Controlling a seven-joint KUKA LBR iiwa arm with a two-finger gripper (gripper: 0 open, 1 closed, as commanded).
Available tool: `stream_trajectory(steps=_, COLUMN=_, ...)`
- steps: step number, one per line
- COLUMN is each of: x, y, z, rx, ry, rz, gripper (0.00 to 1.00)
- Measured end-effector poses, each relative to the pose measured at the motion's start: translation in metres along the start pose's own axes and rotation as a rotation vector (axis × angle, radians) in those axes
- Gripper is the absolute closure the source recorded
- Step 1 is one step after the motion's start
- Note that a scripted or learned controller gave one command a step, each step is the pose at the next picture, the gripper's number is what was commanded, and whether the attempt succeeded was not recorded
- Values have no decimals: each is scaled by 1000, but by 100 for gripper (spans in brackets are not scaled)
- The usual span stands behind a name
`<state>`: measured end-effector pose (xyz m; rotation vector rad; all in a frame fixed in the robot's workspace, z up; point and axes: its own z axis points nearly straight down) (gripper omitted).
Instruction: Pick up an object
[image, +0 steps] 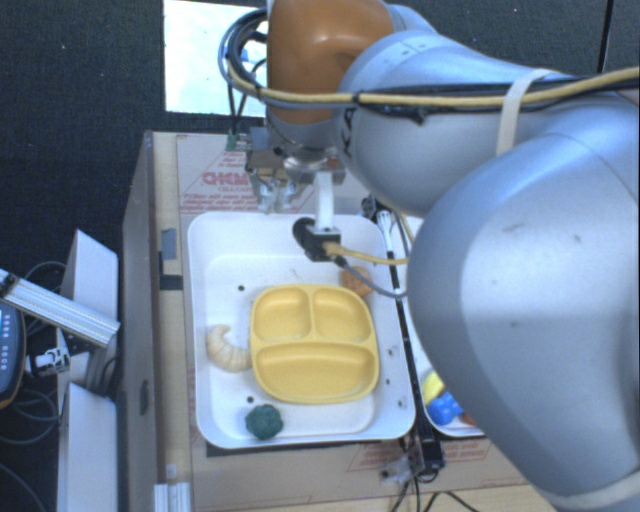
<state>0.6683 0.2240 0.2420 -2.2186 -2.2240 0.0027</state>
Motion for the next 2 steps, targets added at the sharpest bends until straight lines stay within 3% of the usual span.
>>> stream_trajectory(steps=1, x=1, y=1, z=-13, rx=-5, ry=1, rz=-5, gripper=100)
stream_trajectory(steps=2, x=4, y=-38, z=-46, rx=-4, ry=2, rz=-2, gripper=100)
